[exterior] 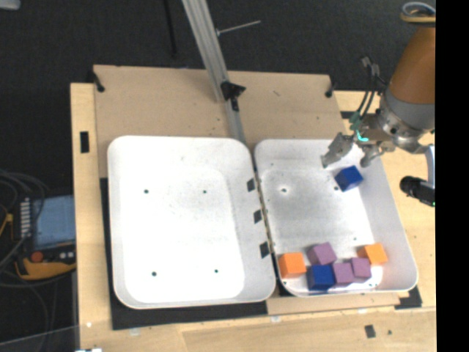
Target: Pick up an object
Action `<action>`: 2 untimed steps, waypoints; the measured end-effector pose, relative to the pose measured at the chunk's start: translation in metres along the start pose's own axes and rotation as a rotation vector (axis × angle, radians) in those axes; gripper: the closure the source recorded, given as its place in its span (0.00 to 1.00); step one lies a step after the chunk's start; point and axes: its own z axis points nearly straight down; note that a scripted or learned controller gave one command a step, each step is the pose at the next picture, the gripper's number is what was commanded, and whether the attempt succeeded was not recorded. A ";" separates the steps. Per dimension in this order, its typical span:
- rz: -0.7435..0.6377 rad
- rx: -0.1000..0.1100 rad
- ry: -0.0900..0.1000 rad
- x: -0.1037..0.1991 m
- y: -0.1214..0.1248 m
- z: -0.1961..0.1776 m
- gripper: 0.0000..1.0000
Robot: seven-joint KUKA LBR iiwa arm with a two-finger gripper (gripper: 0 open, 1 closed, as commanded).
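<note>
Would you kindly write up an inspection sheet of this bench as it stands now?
Surface: wooden bench bearing left bin and right bin.
Job's things: blue block lies alone near the right bin's far side; orange, purple and blue blocks cluster at its near edge.
Clutter: nothing seen.
Grippers: gripper hovers just above the blue block, fingers spread.
Cables: bundle along the wrist.
Surroundings: metal post, dark floor.
</note>
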 end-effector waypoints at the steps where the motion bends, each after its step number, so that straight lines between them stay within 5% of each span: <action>1: 0.004 0.006 -0.001 -0.005 -0.010 0.054 0.00; 2: 0.005 0.005 -0.001 -0.004 -0.012 0.096 0.00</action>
